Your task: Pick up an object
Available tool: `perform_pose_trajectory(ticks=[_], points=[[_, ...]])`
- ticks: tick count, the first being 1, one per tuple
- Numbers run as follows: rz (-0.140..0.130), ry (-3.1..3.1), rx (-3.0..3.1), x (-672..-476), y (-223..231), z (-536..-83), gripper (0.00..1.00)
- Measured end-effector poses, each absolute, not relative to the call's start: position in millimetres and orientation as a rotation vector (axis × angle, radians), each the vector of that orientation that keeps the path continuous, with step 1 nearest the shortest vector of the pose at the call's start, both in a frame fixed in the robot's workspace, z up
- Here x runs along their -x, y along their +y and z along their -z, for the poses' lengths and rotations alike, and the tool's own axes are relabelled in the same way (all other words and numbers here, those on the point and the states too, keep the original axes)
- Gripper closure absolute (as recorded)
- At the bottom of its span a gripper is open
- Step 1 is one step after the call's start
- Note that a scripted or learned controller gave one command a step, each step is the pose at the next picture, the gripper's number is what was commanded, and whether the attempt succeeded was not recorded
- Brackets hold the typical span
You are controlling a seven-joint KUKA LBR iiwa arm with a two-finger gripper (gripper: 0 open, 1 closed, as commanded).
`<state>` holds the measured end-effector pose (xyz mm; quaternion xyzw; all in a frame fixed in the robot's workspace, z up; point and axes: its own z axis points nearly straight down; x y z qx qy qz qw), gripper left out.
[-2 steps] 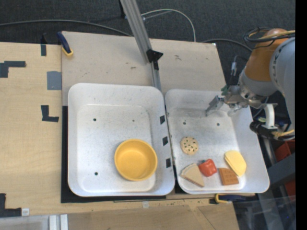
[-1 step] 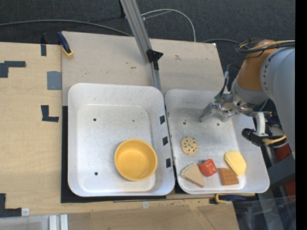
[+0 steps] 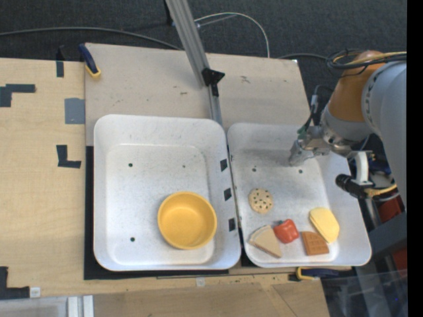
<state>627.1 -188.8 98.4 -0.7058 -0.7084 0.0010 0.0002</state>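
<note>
White plastic made up both shallow bins on the bench, set side by side. In the left bin (image 3: pixel 112 137) we saw a yellow bowl (image 3: pixel 187 219) sitting upright near the front edge, toward that bin's right side.

In the right bin (image 3: pixel 264 144) the objects were gathered along the front edge. A round cookie (image 3: pixel 260 201) with dark chips lay a little farther back than the rest, near the bin's left side. In front of it, close to the front left corner, lay a tan wedge (image 3: pixel 266 242), and a small red piece (image 3: pixel 286 230) touched its right side. Just beside that sat an orange-brown cracker (image 3: pixel 315 243), and a pale yellow oblong piece (image 3: pixel 324 224) lay toward the front right corner.

The gripper (image 3: pixel 299 154) hung low over the back right part of the right bin, well apart from all of those objects, with bare bin floor beneath it. We could not tell whether its fingers were open or closed; nothing was visible between them. The grey arm with its orange band (image 3: pixel 350 91) reached in from the right.
</note>
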Motion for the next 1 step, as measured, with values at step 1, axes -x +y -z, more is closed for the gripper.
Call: perform_pose_trajectory(ticks=[1], points=[[0.002, -2.226, 2.222, -624.6, -195.2, -144.9, 1.00]])
